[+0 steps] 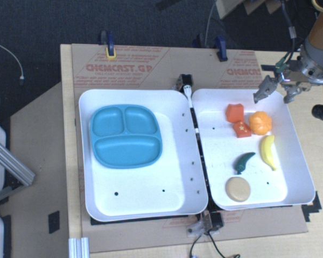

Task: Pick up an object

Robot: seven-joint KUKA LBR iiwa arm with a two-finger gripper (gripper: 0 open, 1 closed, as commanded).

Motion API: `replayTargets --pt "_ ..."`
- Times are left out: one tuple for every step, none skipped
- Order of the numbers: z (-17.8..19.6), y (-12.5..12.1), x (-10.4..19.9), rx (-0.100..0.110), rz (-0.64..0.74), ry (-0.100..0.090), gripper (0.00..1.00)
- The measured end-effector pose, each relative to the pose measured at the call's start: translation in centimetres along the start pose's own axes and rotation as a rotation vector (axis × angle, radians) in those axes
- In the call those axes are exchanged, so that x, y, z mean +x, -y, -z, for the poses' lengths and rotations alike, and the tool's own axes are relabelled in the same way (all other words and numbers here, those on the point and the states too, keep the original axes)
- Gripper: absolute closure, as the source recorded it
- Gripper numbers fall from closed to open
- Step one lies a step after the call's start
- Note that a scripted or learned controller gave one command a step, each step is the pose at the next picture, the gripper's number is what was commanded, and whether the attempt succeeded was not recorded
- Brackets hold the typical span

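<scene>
- Nearest camera: tan round disc, cookie-like (238, 189), front of right bin (296, 144), well below the fingers.
- Dark green pepper-shaped toy (244, 162) just above the disc, tilted; looks apart from it by a small gap.
- Yellow banana (268, 151) right of the pepper, lying lengthwise, roughly straight below the fingers, near but not touching the orange.
- Orange fruit (260, 122) closest item to the fingers, just below them, not between them.
- Two red pieces left of the orange: bigger red block (234, 113) and smaller red piece with a light mark (242, 129); the smaller one touches or nearly touches the orange, can't tell which.
- Left bin (97, 198) holds a blue divided plate (127, 136), three compartments, well left of the fingers, across the bin divider.
- Nothing stands between the fingers and the orange; the red pieces crowd its left side.
- Gripper (278, 90) at the back rim of the right bin, over its far right corner; fingers (264, 90) spread apart, nothing between them.
- Arm enters from upper right, wrist angled down and left toward the bin; cables run along it.
- Cardboard sheet (151, 63) under both bins, blue clamps (108, 41) on its back edge.
</scene>
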State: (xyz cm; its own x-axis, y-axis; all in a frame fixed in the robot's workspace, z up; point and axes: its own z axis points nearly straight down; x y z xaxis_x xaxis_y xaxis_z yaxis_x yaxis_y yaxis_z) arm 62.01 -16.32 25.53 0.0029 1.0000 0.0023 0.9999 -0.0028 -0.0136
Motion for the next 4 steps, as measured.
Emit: replayTargets --pt "0.8 -0.2 0.1 -0.014 0.003 0.002 0.0" --pt "-5.5 -0.3 -0.3 -0.007 0.002 0.001 0.0" --pt "-9.8 -0.3 -0.5 -0.009 0.003 0.001 0.0" --pt "-13.7 -0.8 -0.7 -0.035 0.002 0.013 0.0"
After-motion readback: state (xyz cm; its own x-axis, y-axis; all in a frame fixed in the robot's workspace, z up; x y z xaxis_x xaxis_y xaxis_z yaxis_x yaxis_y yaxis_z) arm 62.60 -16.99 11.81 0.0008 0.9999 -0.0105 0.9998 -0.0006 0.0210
